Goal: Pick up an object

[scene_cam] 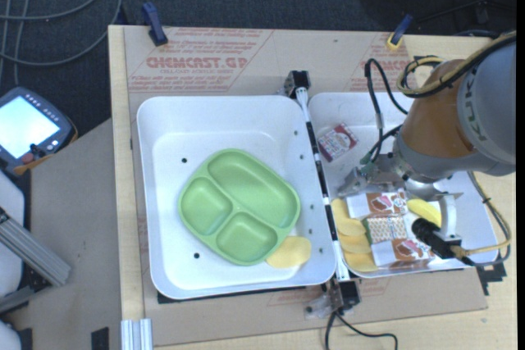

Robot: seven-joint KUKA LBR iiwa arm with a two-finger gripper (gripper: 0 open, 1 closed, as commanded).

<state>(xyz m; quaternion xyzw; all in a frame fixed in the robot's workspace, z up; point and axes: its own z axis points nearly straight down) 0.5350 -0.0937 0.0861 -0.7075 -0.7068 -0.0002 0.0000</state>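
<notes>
Insp. note, pick step, approach phase.

Arm (447, 127) sits right of the green tray (238, 205), over the right bin (344, 104). Gripper (365, 175) is low, just right of the tray across the bin seam. Its opening is hidden by the wrist, so cannot tell if wide or narrow. Nothing seen held.

Candidate obj.:
- Patterned packets (385, 219), right of the tray, just beside the gripper and touching each other.
- Red-white packet (335, 141), up-right of the tray, lying alone.
- Yellow pieces (351, 234), right of the tray near the seam.
- Yellow chip (289, 252), touching the tray's lower-right rim, left bin (156, 176).

Judgement: nearest target is the packet pile.

Recomm.:
- Descend straight and centre on one packet edge, not the overlap.
- Packets are flat and prob. slippery, so grip may skate.
- Keep off the bin wall.
- The lone red-white packet is the cleaner alt.
</notes>
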